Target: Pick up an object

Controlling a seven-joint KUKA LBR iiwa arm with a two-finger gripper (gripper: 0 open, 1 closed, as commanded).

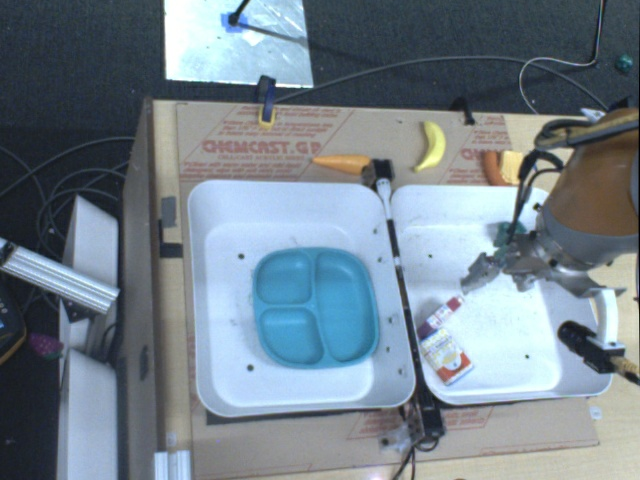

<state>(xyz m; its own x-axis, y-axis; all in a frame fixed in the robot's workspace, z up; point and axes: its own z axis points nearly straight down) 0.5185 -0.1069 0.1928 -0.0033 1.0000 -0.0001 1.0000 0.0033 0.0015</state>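
Gripper [478, 271] hangs low over the right bin [530, 380], and whether it's open or closed I can't tell from here. The small carton [446, 353] lies by the bin's front-left corner, just below-left of the tip, a small bottle [442, 317] touching its top end. Blue divided plate [316, 305] sits mid left bin [220, 268].

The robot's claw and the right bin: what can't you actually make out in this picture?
- Gripper: small and blurred in the camera view; open or shut can't be told.
- Small packet in the right bin: its printing is too small to read.
- Arm: cut off by the right edge.
- Orange thing beyond the bin: partly hidden by the arm.
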